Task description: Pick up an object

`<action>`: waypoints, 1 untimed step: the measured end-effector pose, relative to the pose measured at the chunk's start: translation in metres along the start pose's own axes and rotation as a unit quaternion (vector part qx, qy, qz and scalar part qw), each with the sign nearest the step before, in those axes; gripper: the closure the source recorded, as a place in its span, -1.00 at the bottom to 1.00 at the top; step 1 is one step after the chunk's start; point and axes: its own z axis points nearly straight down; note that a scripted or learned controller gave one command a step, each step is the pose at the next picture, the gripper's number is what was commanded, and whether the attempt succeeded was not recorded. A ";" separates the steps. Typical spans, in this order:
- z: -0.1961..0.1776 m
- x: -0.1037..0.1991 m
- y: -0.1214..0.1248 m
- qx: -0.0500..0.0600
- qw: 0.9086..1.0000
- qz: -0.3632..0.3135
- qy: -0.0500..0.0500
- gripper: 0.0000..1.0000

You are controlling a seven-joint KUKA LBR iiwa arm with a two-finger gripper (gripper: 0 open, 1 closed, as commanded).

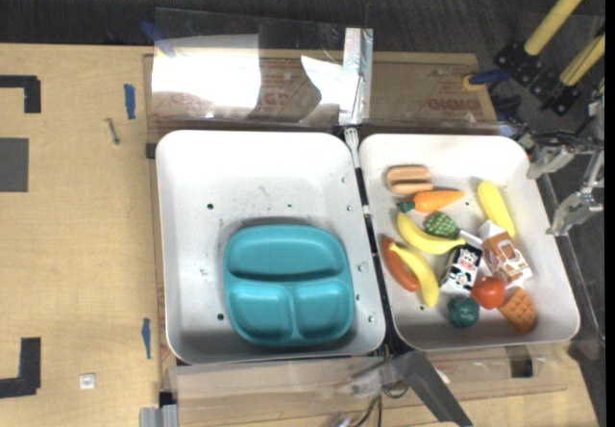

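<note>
The right bin holds several toy foods in a loose pile. A hot dog lies at the back, with an orange carrot just in front of it. A yellow banana lies to the right and another banana curves through the middle, beside a small green piece. A black-and-white carton, an orange carton, a red tomato, a dark green ball and an orange waffle-like piece crowd the front.
The left bin holds a teal divided tray at its front. A clear plastic sheet stands behind the bins. Yellow bars and dark metal fittings stand at the far right, and metal clamps sit by the right bin's edge.
</note>
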 end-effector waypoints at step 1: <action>0.177 0.071 0.003 -0.002 0.996 -0.090 0.004 -1.00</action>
